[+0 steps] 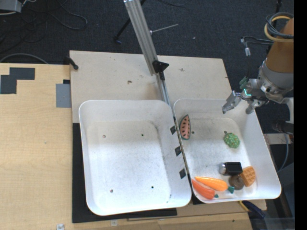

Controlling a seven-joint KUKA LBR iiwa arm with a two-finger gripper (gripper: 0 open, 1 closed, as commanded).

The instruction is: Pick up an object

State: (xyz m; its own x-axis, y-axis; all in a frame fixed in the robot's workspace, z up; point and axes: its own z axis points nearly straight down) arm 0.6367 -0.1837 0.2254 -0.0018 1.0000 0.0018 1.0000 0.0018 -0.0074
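We see the arm (280, 56) entering from the right, its jaws (241, 102) spread and holding nothing, poised over the far right rim of the right bin (261, 143). The objects lie in that bin: a watermelon slice (185, 127) against the left wall, a green knobbly object (231, 140) near the middle, and, clustered at the near end, a black-and-silver item (230, 167), a waffle piece (248, 176), a brown object (236, 181) and a carrot (211, 182) beside a red piece (204, 191). The left bin (96, 114) stands beside it on the worktop (110, 71).
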